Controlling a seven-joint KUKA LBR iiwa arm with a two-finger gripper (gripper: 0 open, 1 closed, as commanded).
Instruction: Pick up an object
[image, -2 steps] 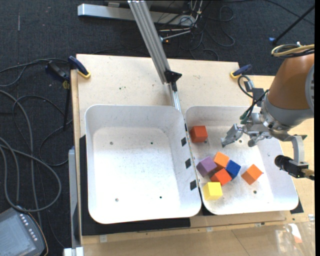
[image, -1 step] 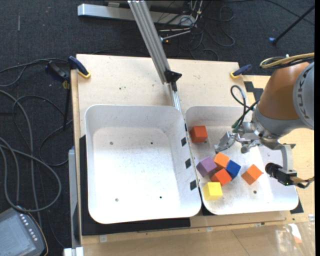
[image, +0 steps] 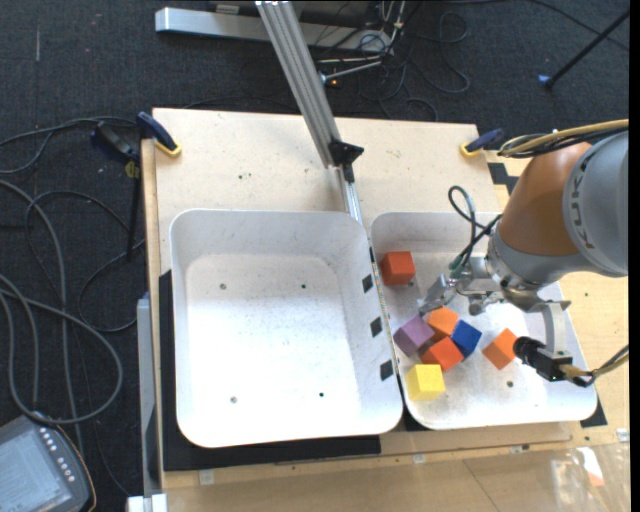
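left bin: a shallow white bin (image: 270, 320) on the left half of the bench (image: 260, 160), with no blocks in it, so any pick has to come from the other bin.
dividing wall: the two bins touch along their inner walls; a block nudged leftward could jam against that wall.
right bin: a white bin (image: 420, 235) holding coloured blocks, toward the bench's right edge.
lone block: an orange-red block (image: 399, 267) sits apart, nearer the far edge.
cluster: purple block (image: 413, 336), orange block (image: 442, 322), blue block (image: 466, 336), red block (image: 442, 352) and yellow block (image: 428, 381) sit touching; closing here could catch two or push them apart.
pincer: the pincer (image: 452, 293) hangs just above the cluster; cannot tell how it is set.
far block: another orange block (image: 500, 348) lies near the arm (image: 560, 215), partly crowded by it.
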